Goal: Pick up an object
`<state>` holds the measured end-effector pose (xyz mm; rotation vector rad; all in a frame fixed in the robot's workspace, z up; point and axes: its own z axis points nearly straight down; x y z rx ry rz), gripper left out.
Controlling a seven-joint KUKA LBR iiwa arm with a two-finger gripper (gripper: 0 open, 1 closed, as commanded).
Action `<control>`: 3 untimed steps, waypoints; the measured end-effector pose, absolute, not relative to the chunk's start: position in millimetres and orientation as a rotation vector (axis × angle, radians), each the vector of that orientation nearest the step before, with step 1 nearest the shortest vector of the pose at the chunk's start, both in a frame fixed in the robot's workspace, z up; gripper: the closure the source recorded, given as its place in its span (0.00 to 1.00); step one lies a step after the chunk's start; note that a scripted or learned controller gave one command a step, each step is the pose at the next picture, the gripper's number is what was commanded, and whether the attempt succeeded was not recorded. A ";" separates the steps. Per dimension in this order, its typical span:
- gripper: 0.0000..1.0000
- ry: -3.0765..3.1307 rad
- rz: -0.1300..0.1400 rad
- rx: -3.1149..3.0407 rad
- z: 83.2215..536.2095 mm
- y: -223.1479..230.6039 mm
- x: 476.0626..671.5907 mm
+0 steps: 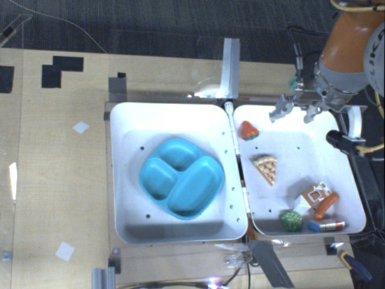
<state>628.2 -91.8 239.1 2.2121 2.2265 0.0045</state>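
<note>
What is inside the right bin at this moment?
The right bin holds a strawberry-like piece, a waffle wedge, a green ball, and a cluster of small toys near the front corner. The toys overlap, hiding what lies beneath them.

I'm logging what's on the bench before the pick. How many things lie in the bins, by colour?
Blue: 1, divided tray
Red-orange: 2, strawberry-like piece, carrot-like piece
Tan: 2, waffle wedge, square piece
Green: 1, ball
Multicoloured: 1, small tube
Total: 7
</note>
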 end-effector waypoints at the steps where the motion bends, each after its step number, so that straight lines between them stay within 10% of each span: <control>1: 0.00 2.347 0.001 2.087 137.9 -99.9 530.3; 2: 0.00 2.496 0.009 1.895 88.0 -90.2 619.8; 3: 0.00 2.586 0.008 1.766 89.2 -111.4 572.2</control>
